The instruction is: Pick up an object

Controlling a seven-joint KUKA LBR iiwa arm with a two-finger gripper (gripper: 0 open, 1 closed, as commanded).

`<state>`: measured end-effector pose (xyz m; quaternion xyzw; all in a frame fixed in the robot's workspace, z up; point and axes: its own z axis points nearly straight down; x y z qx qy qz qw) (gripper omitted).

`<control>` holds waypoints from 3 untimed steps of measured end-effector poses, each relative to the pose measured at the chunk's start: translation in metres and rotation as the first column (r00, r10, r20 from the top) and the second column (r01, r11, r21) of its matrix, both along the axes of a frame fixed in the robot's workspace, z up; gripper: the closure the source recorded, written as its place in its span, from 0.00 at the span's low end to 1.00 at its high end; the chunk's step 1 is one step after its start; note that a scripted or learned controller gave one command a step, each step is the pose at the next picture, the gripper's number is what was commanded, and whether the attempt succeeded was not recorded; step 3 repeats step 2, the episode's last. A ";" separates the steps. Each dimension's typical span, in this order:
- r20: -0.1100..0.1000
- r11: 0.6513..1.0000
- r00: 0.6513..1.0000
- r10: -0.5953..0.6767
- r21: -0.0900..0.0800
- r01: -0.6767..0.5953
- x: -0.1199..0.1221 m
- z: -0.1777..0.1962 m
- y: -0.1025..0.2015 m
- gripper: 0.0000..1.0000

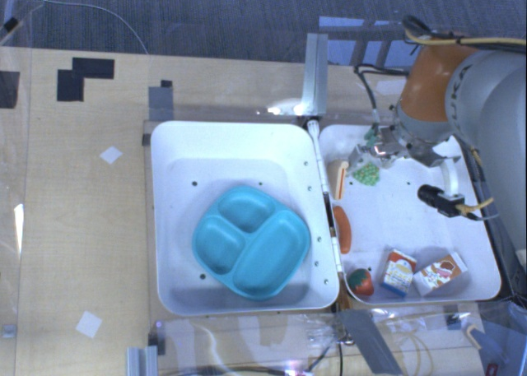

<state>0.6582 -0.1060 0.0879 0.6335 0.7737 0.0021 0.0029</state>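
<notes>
Bins sit side by side: the left bin [165, 226] carries a blue divided plate [251, 240] near its middle, the right bin [486, 284] the small goods. The arm [461, 95] hangs over the right bin's far edge, its gripper [377, 150] low over a green lump [366, 174] near the far left corner; whether it clasps anything I cannot tell. This looks like the reach-and-descend step; next comes a closing and a straight lift. The lump is roundish, with no clear long axis or heading. An orange sausage [342, 229] lies lengthwise along the left wall, two cartons [422, 273] near the front edge.
</notes>
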 end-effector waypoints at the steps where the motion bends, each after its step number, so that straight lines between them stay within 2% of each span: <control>1: 0.006 1.000 1.000 0.000 0.000 0.000 0.002 0.013 0.000 1.00; 2: -0.001 0.992 0.992 -0.125 0.001 0.125 0.012 0.099 0.064 1.00; 3: -0.001 0.992 0.992 -0.125 0.001 0.125 0.012 0.099 0.064 1.00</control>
